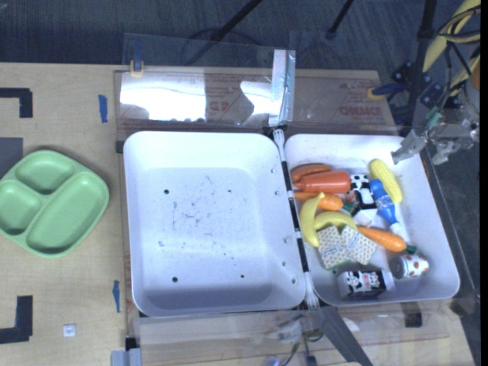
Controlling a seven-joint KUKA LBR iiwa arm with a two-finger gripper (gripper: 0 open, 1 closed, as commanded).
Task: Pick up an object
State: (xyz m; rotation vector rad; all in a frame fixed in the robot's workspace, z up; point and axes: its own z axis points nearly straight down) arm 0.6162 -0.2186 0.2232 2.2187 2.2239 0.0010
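Observation:
The right bin (446,269) holds a heap of toy food. A red sausage (319,178) lies at its back left and a yellow corn cob (385,178) at its back right. A banana (319,223) curves over a waffle piece (343,246), with an orange carrot (383,239) beside them. A blue bottle (386,206) lies in the middle, and a cow-patterned can (361,281) and a small spotted cup (412,265) lie at the front. My gripper (436,137) hangs over the bin's back right corner, above and to the right of the corn, holding nothing that I can see.
The left bin (206,204) adjoins the right one along a central divider. A green sectioned plate (50,201) lies on the wooden bench at the far left. Clear plastic panels (206,82) stand behind the bins. Cables and tripod legs crowd the upper right.

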